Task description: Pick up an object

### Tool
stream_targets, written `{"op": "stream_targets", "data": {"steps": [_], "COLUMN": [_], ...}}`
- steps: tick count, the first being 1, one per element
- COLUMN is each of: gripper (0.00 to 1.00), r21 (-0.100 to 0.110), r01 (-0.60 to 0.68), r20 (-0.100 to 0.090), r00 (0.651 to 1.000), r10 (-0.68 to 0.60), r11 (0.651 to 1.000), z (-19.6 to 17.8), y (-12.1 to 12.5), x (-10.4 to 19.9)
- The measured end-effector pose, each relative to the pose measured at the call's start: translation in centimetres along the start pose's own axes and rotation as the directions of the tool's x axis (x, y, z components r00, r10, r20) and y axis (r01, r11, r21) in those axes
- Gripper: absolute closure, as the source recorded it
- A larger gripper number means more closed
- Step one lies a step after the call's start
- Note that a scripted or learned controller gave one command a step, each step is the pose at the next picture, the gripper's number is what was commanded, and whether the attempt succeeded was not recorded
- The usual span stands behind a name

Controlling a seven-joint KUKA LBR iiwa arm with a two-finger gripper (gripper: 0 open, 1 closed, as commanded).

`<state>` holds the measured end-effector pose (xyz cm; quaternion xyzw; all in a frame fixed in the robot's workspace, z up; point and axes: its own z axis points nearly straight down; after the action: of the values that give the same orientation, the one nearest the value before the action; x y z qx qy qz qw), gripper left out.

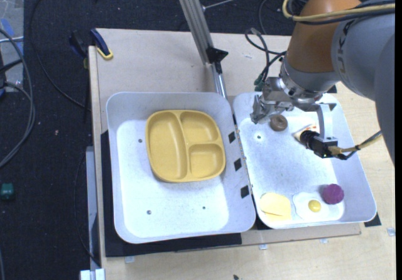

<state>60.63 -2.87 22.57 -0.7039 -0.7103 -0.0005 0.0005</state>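
Observation:
My gripper (267, 112) hangs over the far left part of the right bin (282, 166), under the grey wrist with its orange band. A small brown round piece (278, 123) lies right beside it, touching or nearly so. A small orange-and-white item (308, 130) is partly hidden by the black fitting on the wrist. Along the near edge of the right bin lie a pale yellow wedge (276, 204), a fried egg toy (312, 206) and a purple lump (332, 193).
The left bin (125, 147) holds a yellow divided plate (185, 145). A slanted metal pole (195, 15) rises behind the bins. Cables run from the wrist past the right bin's far rim. The bench edge lies close to the bins' near side.

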Motion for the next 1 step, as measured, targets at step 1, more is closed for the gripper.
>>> {"op": "stream_targets", "data": {"steps": [1], "gripper": [1.00], "r21": [-0.001], "r01": [0.001], "r20": [-0.001], "r00": [1.000], "r10": [-0.001], "r11": [1.000], "z": [-0.88], "y": [-0.35], "x": [6.12]}}
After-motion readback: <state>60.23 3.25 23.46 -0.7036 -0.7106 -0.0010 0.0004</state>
